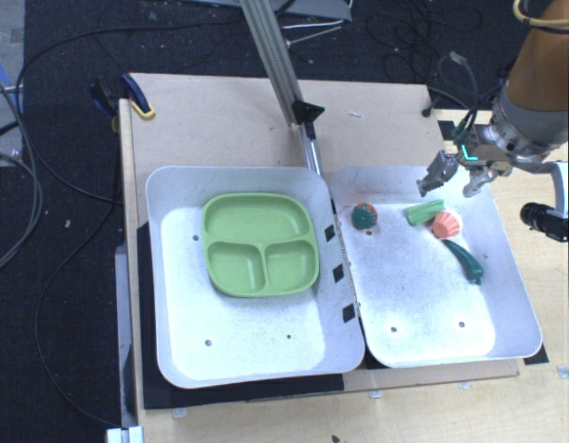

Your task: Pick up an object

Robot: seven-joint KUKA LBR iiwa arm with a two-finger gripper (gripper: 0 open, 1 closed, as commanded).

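The end effector [457, 175] is seen with fingers apart and nothing between them, poised above the right bin [422, 330]. At its 6 o'clock, the green block [422, 213] and pink object [446, 225] lie ungrasped. Descent, closure and lift are judged outstanding.

Bright, even light; slightly soft focus.

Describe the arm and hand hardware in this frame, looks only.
The KUKA iiwa arm has an orange-brown band above a grey wrist section, with a pale ring at the band's upper end. The hand is a grey metal two-finger unit with a small teal light or marking near its base. Thin dark cables run beside it.
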